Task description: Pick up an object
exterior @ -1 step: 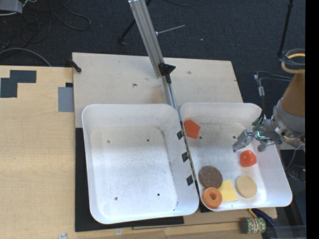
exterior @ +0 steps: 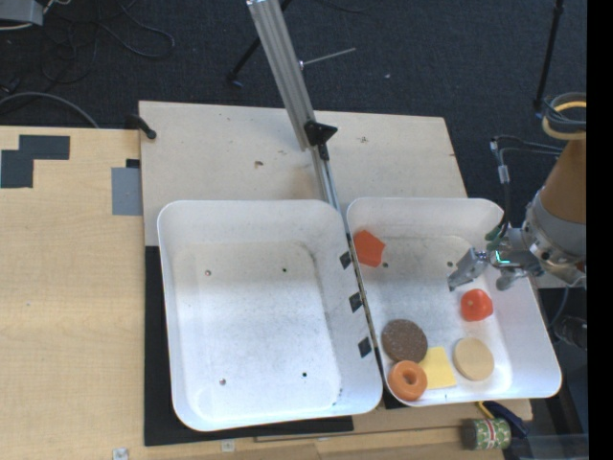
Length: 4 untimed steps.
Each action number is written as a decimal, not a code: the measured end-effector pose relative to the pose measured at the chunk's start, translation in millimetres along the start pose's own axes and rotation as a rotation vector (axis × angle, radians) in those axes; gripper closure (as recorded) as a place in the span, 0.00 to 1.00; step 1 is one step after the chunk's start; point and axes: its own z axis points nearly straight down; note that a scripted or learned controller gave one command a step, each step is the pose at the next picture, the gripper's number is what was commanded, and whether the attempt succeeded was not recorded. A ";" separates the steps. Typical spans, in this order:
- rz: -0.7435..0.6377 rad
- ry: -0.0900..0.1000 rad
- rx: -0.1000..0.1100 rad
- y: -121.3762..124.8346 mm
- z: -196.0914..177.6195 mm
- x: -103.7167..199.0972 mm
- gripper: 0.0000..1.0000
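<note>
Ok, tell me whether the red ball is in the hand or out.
Out. The red ball lies on the right bin's floor, just below the hand.

In the right bin [exterior: 517,377], a block [exterior: 368,247] sits by the left wall, a ball [exterior: 476,305] lies right, and a ring [exterior: 408,379], a wedge [exterior: 441,367] and two discs [exterior: 404,338] cluster along the front.

6 small items lie in the right bin [exterior: 522,377] — orange block [exterior: 369,247], red ball [exterior: 476,305], brown disc [exterior: 404,338], orange ring [exterior: 409,379], yellow block [exterior: 440,367], tan disc [exterior: 473,359].
</note>
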 end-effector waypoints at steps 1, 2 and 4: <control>-0.002 0.001 0.006 3.1 63.2 3.9 0.00; 0.000 0.000 0.001 5.0 125.3 6.2 0.00; 0.009 0.001 0.001 4.6 116.2 4.7 1.00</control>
